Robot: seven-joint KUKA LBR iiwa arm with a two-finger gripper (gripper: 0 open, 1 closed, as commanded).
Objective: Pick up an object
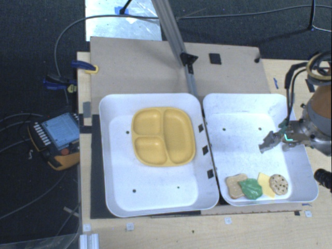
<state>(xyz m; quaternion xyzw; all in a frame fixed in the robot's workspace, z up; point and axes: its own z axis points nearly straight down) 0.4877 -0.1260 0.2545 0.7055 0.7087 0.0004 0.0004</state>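
Observation:
Along the near wall of the right bin point(244, 101) lie several toy foods: a slice of toast point(235, 184), a green leafy piece point(251, 189), a yellow cheese wedge point(266, 183) and a round cookie point(279, 183). My gripper point(270, 141) hangs over the right bin's right half, above and behind the foods, its grey fingers pointing left. Nothing shows between them. A yellow divided plate point(162, 136) sits in the left bin point(116, 191).
A slanted metal pole point(171, 27) crosses the cardboard backboard behind the bins. Cables and a blue-screened device point(57, 134) lie off the bench to the left. Black clips point(203, 149) line the seam between the bins.

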